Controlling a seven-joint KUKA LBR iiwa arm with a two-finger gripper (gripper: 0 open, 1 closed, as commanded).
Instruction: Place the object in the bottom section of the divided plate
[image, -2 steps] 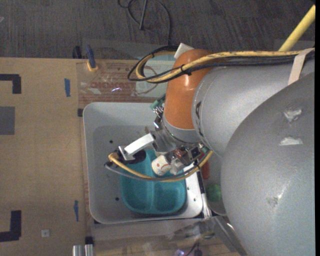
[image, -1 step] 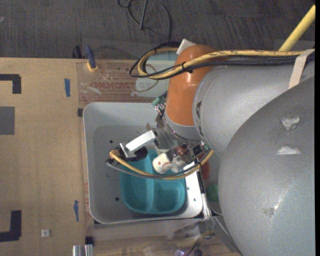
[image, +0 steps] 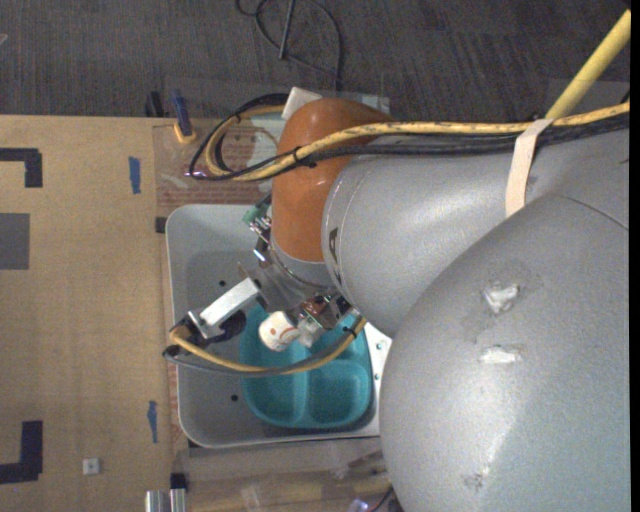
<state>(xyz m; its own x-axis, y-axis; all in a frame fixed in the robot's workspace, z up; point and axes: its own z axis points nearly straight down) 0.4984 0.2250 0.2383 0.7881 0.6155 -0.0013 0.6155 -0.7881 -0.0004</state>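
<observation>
A teal divided plate (image: 312, 398) lies in the lower part of the white bin (image: 195, 250). Two of its sections show side by side at its near edge; the rest is covered by the arm. My gripper (image: 305, 325) hangs over the plate's upper part, under the orange wrist band (image: 300, 190). A small white rounded object with a red spot (image: 275, 330) sits right at the gripper's left side, above the plate. Whether it is held or resting there cannot be made out.
A yellow cable (image: 250, 365) loops from the wrist over the plate's left edge. A white bracket (image: 225, 308) sticks out to the gripper's left. A cardboard sheet (image: 80, 300) with blue tape marks lies left of the bin. The grey arm body (image: 500, 320) covers the view's right half.
</observation>
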